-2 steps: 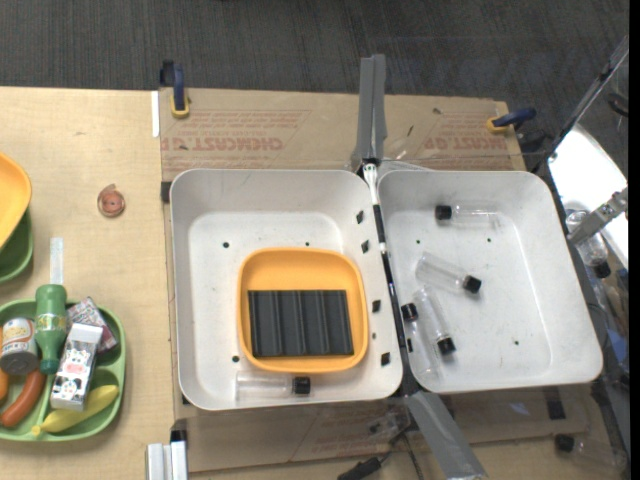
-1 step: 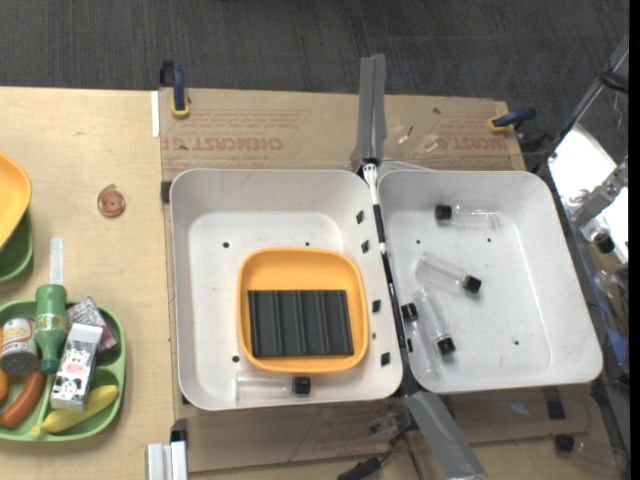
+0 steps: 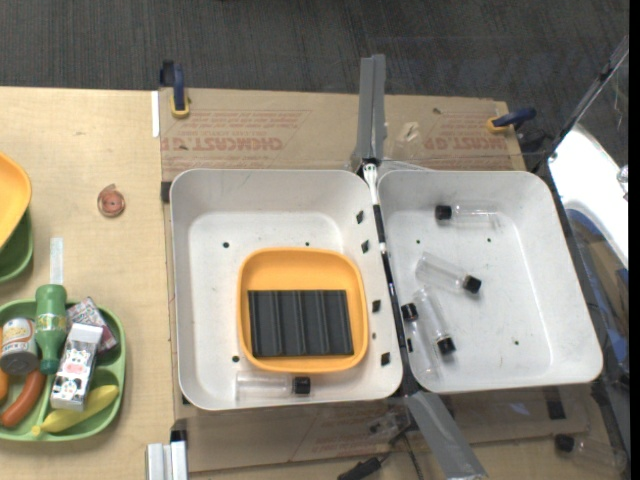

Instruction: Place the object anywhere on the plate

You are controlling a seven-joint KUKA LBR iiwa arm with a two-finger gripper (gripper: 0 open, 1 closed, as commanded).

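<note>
A yellow-orange square plate [image 3: 300, 262] lies in the left bin [image 3: 205, 258], toward its front. A black ridged slab [image 3: 301, 323] rests flat on the plate and covers most of its middle. Just in front of the plate, a clear vial with a black cap [image 3: 272, 388] lies on the left bin's floor against the front wall. In the right bin [image 3: 555, 288] lie several clear black-capped vials: one at the back [image 3: 462, 213], one in the middle [image 3: 448, 274], and one near the divider [image 3: 433, 326].
On the wooden table to the left stand a green tray of toy food [image 3: 60, 373], a yellow bowl [image 3: 10, 208] and a small pink ring [image 3: 111, 201]. Clamps [image 3: 176, 93] hold the cardboard under the bins at the back corners.
</note>
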